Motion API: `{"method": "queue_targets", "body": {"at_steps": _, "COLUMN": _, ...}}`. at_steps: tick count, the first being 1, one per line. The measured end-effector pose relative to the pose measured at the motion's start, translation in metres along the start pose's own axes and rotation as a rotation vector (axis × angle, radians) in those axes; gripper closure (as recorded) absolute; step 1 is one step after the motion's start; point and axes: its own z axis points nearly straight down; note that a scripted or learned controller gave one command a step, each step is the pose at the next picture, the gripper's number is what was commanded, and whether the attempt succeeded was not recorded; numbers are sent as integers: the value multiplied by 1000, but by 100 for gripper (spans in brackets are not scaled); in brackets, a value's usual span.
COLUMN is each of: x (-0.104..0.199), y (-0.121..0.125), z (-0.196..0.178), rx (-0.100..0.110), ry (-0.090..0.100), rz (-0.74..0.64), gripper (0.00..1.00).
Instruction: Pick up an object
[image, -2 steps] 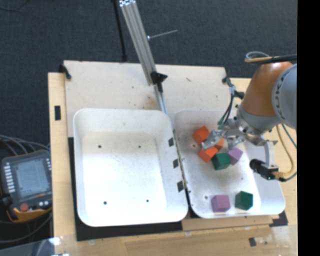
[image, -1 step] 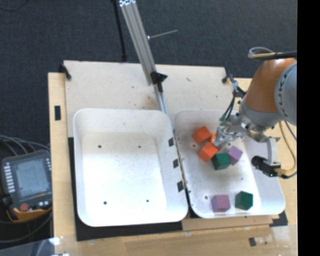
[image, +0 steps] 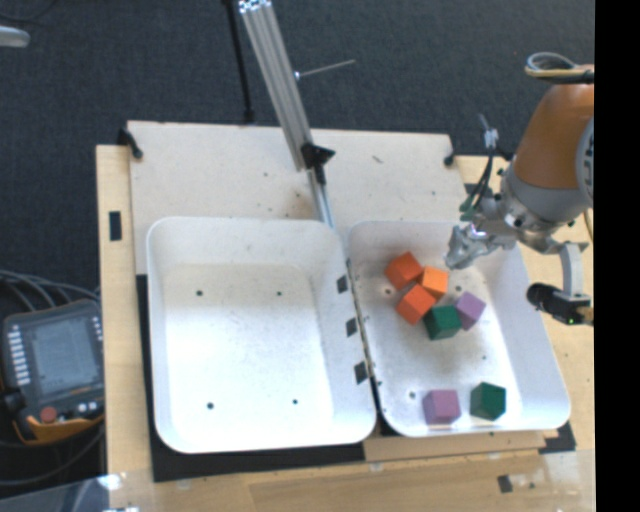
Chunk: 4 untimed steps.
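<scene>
The jaws are too small and blurry, so it is not clear if they are apart or together. The gripper (image: 462, 246) hangs over the right bin (image: 535, 345), just beside the top of a heap of blocks. Most of the arm (image: 550, 150) is cut off at the right side.

The heap has an orange block (image: 404, 269), a light orange block (image: 435, 281), another orange block (image: 416, 304), a dark green block (image: 442, 322) and a purple block (image: 469, 308). They touch each other. Near the front wall, well apart from the heap, sit a second purple block (image: 441, 406) and a second green block (image: 488, 400), side by side. The left bin (image: 160, 300) is beside the right one.
</scene>
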Motion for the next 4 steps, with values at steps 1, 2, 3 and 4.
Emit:
{"method": "queue_targets", "body": {"at_steps": 1, "x": -1, "y": 0, "z": 25, "rx": 10, "ry": 0, "rz": 3, "gripper": 100}}
{"method": "queue_targets", "body": {"at_steps": 2, "x": 46, "y": -20, "z": 29, "rx": 9, "ry": 3, "rz": -3, "gripper": 100}}
{"method": "queue_targets", "body": {"at_steps": 3, "x": 87, "y": -30, "z": 16, "rx": 7, "ry": 4, "rz": -4, "gripper": 100}}
{"method": "queue_targets", "body": {"at_steps": 4, "x": 127, "y": -50, "z": 15, "rx": 9, "ry": 4, "rz": -4, "gripper": 100}}
